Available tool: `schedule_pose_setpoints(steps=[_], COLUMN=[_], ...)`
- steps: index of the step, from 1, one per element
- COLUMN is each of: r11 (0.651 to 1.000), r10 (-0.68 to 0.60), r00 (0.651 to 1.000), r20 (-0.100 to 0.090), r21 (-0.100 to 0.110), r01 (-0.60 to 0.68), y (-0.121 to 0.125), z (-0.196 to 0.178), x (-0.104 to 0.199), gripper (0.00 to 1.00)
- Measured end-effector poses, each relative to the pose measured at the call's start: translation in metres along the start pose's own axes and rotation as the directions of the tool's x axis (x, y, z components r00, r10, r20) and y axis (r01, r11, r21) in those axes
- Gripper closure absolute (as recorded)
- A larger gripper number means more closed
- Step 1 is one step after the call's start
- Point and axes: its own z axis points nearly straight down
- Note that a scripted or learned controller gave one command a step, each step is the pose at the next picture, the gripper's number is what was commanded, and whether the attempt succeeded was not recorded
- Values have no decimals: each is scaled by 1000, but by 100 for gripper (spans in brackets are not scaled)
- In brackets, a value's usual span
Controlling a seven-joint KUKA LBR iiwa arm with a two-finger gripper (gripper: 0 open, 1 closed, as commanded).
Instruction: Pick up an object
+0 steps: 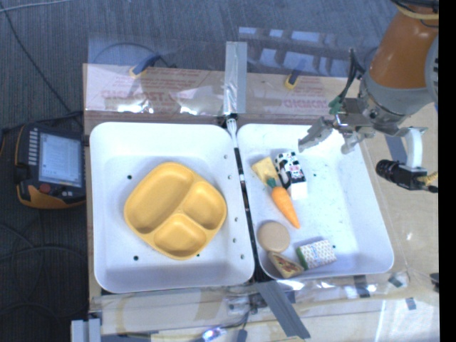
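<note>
Nearest the lens, small packet (315, 253) and round brown disc (273, 236) at six o'clock of right bin (356, 212). Gripper (329, 140) spread, grasping nothing, near twelve. Carrot (285, 205) toward seven, long axis eleven-to-five.

Desk (157, 91) seen from above, its far strip covered in clear, creased plastic sheeting. Two shallow white bins rest directly on it, side by side and touching along a central seam: the left bin (107, 262) and the right bin (370, 241). A grey upright bar (236, 77) stands at the far end of the seam. Two small yellow pieces, possibly tape or clips (140, 68), lie on the sheeting.
</note>
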Motion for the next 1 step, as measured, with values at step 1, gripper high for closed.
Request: schedule_pose_setpoints(steps=[1], r11=[998], r10=[56], r00=[998], r20=[0], r21=[1], r01=[-56], y=[-9], z=[94], x=[-51], gripper=[0])
